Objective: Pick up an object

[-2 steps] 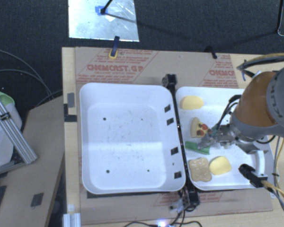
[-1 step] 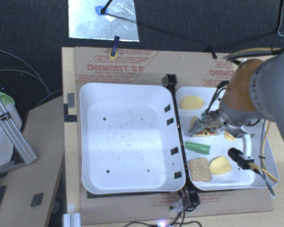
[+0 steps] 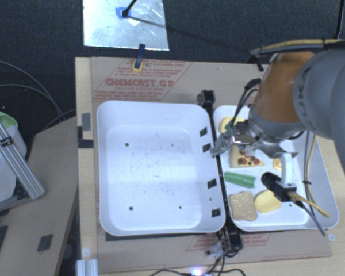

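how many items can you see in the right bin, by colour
In the right bin, partly under the arm:
Green: 1, a green stick
Tan: 1, a cracker-like piece
Yellow: 1, a yellow lump
Mixed colours: 1, a pizza slice
Total: 4 clearly visible.

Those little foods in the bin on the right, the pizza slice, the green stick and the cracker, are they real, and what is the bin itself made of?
They look like toys, probably plastic or rubber. The pizza slice has flat painted-looking toppings, the green stick a uniform smooth colour, and the cracker a moulded, dimpled tan surface. The right bin seems glossy white plastic with rounded edges. None can be confirmed from the view alone.
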`<state>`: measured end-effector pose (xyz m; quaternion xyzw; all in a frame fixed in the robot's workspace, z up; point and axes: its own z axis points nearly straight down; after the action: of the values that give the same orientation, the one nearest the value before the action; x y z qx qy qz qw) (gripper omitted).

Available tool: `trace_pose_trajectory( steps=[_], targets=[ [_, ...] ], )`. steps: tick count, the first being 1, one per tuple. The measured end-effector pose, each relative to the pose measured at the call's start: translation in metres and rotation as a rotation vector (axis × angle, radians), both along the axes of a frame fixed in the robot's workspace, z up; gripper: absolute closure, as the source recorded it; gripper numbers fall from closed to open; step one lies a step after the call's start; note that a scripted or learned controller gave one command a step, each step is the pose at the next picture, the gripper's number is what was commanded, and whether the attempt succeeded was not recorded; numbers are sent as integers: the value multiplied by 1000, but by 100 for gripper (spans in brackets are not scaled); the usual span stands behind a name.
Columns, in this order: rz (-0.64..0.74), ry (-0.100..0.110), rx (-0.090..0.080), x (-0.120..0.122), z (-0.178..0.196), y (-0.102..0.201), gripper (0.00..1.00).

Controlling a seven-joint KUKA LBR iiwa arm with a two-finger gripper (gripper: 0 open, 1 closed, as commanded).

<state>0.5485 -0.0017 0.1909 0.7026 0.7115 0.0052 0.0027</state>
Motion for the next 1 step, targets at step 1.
trace_pose_trajectory(
  steps=[1],
  targets=[
    [-19,12,-7,9,-41,-92,0]
  ],
)
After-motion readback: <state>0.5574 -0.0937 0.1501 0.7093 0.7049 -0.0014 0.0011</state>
